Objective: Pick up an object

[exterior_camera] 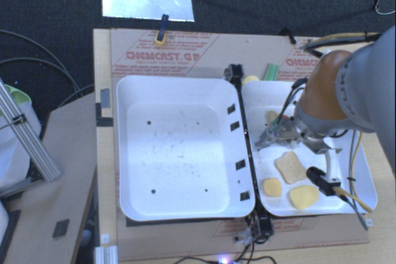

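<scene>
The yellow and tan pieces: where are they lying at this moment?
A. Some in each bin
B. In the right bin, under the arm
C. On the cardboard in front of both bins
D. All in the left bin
B: the tan slice and the two yellow pieces lie on the floor of the right bin, near the gripper.
</scene>
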You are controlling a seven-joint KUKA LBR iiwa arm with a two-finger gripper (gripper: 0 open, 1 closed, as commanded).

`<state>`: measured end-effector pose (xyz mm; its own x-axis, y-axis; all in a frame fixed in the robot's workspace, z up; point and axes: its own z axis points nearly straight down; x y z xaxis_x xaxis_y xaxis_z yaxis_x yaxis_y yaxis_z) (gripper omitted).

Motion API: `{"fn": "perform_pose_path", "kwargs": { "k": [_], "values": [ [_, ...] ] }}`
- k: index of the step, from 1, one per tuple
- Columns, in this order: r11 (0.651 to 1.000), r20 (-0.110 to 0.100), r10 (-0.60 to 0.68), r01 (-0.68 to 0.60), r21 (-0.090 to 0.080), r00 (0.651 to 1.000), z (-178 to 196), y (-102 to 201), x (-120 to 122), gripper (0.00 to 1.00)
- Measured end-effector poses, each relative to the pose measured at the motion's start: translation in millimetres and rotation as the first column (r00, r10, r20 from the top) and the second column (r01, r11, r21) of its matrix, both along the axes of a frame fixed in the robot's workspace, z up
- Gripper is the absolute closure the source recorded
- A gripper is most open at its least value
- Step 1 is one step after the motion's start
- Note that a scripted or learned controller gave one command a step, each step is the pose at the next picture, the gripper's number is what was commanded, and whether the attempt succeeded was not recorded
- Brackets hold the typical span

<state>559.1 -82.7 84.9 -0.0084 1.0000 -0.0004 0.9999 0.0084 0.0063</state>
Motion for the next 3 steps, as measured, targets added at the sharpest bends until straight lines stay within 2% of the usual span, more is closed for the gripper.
{"fn": "perform_pose_path", "kwargs": {
  "k": [1, 2, 3],
  "values": [
    [1.0, -0.002, -0.004, 0.004, 0.0, 1.0, 11, -2, -2, 1.0],
    [1.0, 0.004, -0.001, 0.001, -0.001, 1.0, 0, -4, 84, 1.0],
    [1.0, 0.001, 0.006, -0.006, 0.006, 1.0, 106, 107, 33, 1.0]
  ]
}}
